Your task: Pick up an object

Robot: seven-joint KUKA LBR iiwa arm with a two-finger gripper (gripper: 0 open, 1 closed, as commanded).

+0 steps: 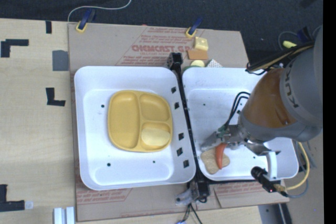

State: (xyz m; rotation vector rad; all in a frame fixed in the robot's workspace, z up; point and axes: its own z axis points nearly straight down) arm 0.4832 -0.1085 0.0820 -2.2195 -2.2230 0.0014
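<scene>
**Gripper down at the pepper, grasp unconfirmed**

A red pepper (220, 155) lies in the right bin (210, 93), near its front left corner, resting across a tan bread slice (210, 161); the two touch, the pepper on top and tilted a little from upright in the picture; the gripper (227, 140) sits just above the pepper's upper end, close enough that it may be touching, though the wrist hides the tips; whether they are apart, together or clamped on the pepper I cannot tell. The arm (278, 105) covers most of the bin's right half.

The step in hand looks like the reach or the close, not yet the lift; the pepper lies on the bread, not raised. The next move calls for a firm close on the pepper alone, then a straight rise; the bread beneath might drag along or tip it.

The left bin (86, 113) holds a yellow tray (137, 119); small blocks (198, 49) lie behind the bins, well apart.
</scene>
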